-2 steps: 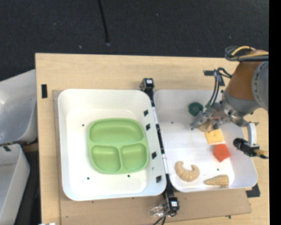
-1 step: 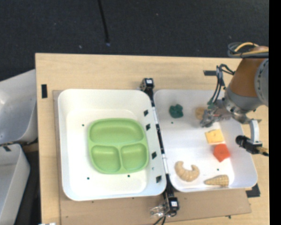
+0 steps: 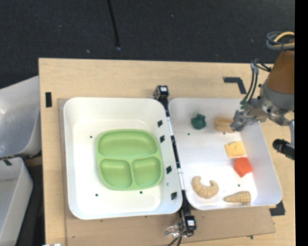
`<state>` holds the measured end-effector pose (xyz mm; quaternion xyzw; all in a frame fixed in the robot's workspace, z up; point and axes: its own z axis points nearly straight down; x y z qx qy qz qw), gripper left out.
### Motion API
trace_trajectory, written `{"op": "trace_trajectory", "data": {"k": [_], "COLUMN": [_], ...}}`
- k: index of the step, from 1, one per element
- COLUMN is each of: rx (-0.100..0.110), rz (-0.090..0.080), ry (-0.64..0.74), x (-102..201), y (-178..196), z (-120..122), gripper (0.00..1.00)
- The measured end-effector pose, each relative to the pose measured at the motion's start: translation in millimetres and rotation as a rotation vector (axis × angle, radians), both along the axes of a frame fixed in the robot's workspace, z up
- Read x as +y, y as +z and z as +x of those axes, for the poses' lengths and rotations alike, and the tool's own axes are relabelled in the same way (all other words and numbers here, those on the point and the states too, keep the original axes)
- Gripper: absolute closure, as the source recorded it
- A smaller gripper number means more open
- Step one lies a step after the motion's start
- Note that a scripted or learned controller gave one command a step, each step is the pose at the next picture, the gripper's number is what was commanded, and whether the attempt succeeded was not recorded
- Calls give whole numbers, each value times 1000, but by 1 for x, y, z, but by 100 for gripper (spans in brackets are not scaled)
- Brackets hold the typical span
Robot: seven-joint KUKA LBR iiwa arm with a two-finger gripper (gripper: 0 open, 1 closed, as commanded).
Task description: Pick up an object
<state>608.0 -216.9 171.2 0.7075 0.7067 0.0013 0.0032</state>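
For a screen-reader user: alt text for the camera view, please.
A grey arm's gripper reaches into the right white bin beside a tan bread-like piece, near a dark green toy, yellow block, orange block, croissant and cone. The left white bin holds a green divided plate.

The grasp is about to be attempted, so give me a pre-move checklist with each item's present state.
1. Gripper is over the right bin, near its far side: ok.
2. Target close by: a tan piece lies right beside the gripper: ok.
3. Target between the jaws: cannot tell.
4. Neighbours apart from the target: dark green piece sits to its left with a gap; yellow block lies nearer the camera: ok.
5. Red block, croissant and cone lie away from the gripper: ok.
6. Green divided plate sits in the left bin, out of the way: ok.
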Motion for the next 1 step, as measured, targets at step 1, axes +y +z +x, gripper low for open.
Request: {"op": "trace_trajectory", "data": {"k": [1], "rx": [-1], "rz": [0], "ry": [4], "x": [1], "y": [65], "z": [0], "gripper": [100]}}
